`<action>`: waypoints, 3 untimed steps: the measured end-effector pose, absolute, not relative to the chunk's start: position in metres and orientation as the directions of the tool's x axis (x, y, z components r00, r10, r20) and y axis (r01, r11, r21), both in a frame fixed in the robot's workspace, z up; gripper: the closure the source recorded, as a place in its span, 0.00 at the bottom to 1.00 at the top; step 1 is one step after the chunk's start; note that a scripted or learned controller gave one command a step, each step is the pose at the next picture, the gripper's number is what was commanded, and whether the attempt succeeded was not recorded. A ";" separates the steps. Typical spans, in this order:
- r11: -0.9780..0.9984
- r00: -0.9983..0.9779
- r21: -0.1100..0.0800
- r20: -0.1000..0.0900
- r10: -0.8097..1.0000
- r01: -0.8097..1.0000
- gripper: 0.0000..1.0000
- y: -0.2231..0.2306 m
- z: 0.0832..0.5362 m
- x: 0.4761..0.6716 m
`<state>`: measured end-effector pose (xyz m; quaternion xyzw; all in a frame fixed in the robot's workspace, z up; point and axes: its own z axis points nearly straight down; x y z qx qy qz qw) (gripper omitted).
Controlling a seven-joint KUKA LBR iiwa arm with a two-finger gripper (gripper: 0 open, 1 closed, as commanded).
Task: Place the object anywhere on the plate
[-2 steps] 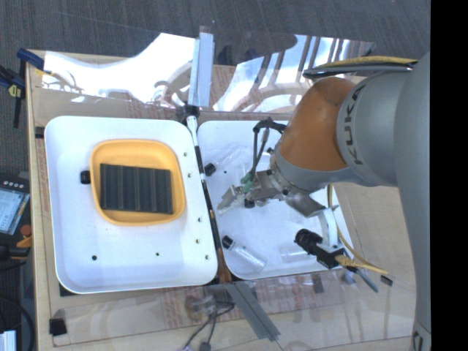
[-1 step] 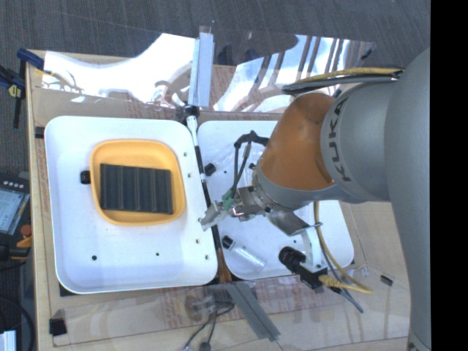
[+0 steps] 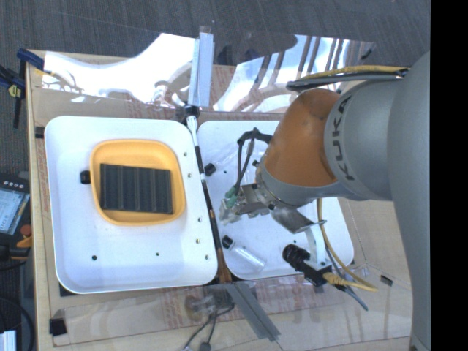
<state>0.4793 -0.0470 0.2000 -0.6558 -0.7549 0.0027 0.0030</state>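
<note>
A dark ribbed slab (image 3: 137,188) lies flat on the yellow plate (image 3: 131,152); the pincer's (image 3: 232,208) state cannot be told.

floor (image 3: 110,6): dark carpet | bench (image 3: 131,320): pale wood | rear: reflective sheet (image 3: 110,72)

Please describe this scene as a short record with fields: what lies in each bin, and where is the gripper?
left bin: yellow plate, a dark ribbed slab lying on it
right bin: small clear object near its lower edge
gripper: above the right bin, apart from the plate
</note>
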 end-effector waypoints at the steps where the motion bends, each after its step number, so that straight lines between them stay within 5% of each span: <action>1: 0.238 -0.238 -0.003 0.001 0.971 0.971 1.00 -0.018 0.213 0.555; 2: 0.238 -0.238 -0.003 0.001 0.971 0.971 0.00 -0.018 0.213 0.555; 3: 0.372 -0.372 -0.001 0.000 0.928 0.928 0.00 -0.052 0.219 0.609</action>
